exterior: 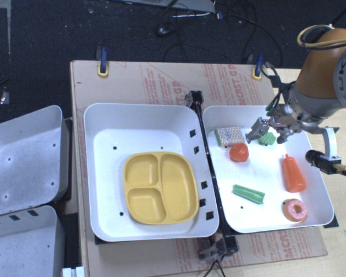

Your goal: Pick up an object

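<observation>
1. A small green object [267,138] lay in the right bin [259,224], up at about one o'clock on that bin's floor and close to its far wall.
2. The pincer [269,133] hung directly over that green object, with its grey fingers [255,133] spread to either side; the object sat low between them, but whether they actually pressed on it could not be told.
3. Just to nine o'clock of the pincer stood a speckled block [229,135], near the divider between the two bins.
4. A red round object [239,153] rested at about seven o'clock of the pincer, just below the speckled block and apart from the green object.
5. An orange bottle-shaped toy [293,173] lay lengthwise toward the right bin's three o'clock wall, with bare white floor between it and the red object.
6. A green cylinder [248,194] lay tilted near the bin's centre, with open floor all around it.
7. A pink-frosted doughnut [294,210] sat in the five o'clock corner, close to the near rim.
8. The left bin [104,126] held a yellow divided tray [160,187], set toward six o'clock, with a wide band of bare floor along the far wall.
9. The arm [326,68] reached in from three o'clock, above the right bin's far corner.
10. Both bins rested on the worktop [138,82], whose far edge carried two clamps.
</observation>
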`<action>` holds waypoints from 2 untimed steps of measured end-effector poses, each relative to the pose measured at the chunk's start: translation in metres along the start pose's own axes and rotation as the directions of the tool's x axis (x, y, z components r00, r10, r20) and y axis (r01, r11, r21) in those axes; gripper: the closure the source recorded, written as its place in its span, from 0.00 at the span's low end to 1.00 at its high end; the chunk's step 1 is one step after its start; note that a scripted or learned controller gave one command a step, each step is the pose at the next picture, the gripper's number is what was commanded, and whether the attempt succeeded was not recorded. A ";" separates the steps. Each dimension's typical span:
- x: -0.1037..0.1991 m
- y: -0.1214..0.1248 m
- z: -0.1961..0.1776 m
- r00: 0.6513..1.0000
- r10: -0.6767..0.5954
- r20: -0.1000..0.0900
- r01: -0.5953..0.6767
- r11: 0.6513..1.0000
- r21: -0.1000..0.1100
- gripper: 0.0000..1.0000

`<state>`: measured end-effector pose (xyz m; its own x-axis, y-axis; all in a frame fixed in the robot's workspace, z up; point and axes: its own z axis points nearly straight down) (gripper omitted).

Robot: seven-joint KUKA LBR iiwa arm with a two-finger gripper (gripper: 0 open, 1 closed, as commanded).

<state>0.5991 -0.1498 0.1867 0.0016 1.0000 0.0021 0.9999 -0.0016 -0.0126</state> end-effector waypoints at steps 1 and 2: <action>0.000 0.003 -0.007 1.000 -0.003 0.002 0.003 1.000 -0.012 0.00; -0.002 0.002 0.057 1.000 -0.001 0.002 0.001 1.000 -0.008 0.00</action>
<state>0.6008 -0.1516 0.1296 0.0010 1.0000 0.0004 1.0000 -0.0010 -0.0045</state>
